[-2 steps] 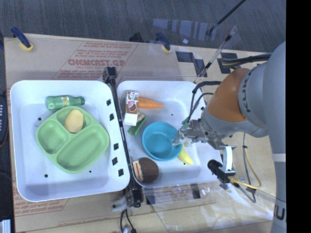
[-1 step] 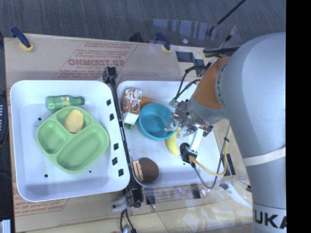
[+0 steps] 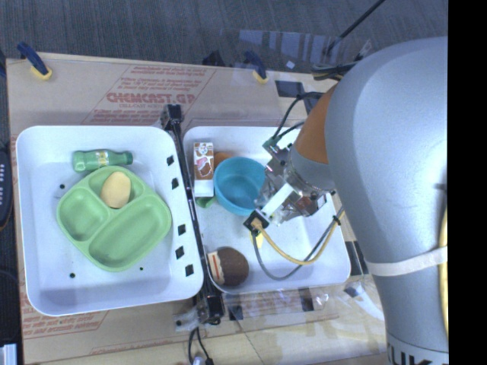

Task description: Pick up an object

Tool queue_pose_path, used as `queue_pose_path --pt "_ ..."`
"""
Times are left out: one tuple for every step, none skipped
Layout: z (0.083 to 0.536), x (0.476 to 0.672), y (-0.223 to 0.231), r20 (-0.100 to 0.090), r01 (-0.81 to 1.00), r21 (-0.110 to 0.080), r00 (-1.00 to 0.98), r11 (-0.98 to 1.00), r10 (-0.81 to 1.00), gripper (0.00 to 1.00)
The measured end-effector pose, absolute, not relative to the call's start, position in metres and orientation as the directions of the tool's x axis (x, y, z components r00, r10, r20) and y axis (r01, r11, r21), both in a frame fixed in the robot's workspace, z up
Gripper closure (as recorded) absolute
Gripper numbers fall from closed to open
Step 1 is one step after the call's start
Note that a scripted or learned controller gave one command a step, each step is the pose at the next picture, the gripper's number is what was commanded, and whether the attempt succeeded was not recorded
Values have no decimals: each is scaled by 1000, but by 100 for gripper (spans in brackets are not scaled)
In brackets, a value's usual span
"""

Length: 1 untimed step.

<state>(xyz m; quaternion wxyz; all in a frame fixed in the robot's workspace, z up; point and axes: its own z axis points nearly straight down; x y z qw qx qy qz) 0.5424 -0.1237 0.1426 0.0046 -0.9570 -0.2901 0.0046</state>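
Observation:
In the right bin [image 3: 319, 268], a blue bowl [image 3: 237, 185] sits near the left wall. A small brown and white carton [image 3: 204, 169] lies just to the bowl's left. A brown round thing [image 3: 228, 266] rests at the bin's front left corner. My gripper [image 3: 298, 198] is low over the right bin, just right of the blue bowl, largely covered by the wrist and the big grey arm. I see nothing held in it.
The left bin [image 3: 46, 280] holds a green divided plate [image 3: 125, 234] with a pale yellow oval thing [image 3: 116, 189] in its upper compartment, and a green bottle [image 3: 102, 159] lying behind the plate. A black divider [image 3: 185, 204] runs between the bins.

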Motion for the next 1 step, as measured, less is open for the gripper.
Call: queue_pose_path --pt "100 514 -121 4 630 8 776 -777 630 100"
